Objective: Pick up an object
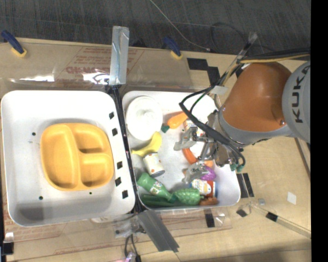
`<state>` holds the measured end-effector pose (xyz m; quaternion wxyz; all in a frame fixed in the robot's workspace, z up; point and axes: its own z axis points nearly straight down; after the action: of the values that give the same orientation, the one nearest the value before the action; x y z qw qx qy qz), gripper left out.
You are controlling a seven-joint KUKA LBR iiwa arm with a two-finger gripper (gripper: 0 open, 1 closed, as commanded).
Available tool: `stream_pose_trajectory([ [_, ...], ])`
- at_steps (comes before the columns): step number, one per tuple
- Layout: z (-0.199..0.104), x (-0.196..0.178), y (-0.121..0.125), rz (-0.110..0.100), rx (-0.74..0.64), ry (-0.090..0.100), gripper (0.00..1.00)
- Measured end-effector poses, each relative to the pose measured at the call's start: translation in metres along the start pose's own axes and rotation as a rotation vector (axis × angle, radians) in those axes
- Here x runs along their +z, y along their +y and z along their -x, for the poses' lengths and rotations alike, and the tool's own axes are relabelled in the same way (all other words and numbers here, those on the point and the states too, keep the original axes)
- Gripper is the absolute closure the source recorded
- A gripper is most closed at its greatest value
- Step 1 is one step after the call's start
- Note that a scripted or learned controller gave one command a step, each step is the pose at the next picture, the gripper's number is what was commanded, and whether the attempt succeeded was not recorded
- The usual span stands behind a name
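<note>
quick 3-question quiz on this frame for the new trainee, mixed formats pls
1. True or false: the yellow divided tray lies in the left bin.
2. Which bin is the gripper over? A) left B) right
3. Fill in: the white round lid sits in the right bin's far ____ corner.

Key: 1 true; 2 B; 3 left.

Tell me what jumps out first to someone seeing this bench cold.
The yellow divided tray stands out, lying alone in the left bin. Next comes the arm's orange band on the right, with the gripper hanging over the right bin. That bin is crowded: a white bowl at the back, green items along the front wall.
</note>
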<state>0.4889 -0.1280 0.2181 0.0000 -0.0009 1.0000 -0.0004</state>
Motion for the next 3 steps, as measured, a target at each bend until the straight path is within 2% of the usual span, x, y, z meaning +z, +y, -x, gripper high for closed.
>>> stream_pose_trajectory([
  [1, 0.033, 0.126, -0.035, 0.0, 0.147, -0.004, 0.0],
  [2, 0.073, 0.097, -0.041, 0.001, 0.171, -0.002, 0.0],
  [3, 0.112, 0.125, -0.031, 0.0, 0.069, -0.003, 0.0],
])
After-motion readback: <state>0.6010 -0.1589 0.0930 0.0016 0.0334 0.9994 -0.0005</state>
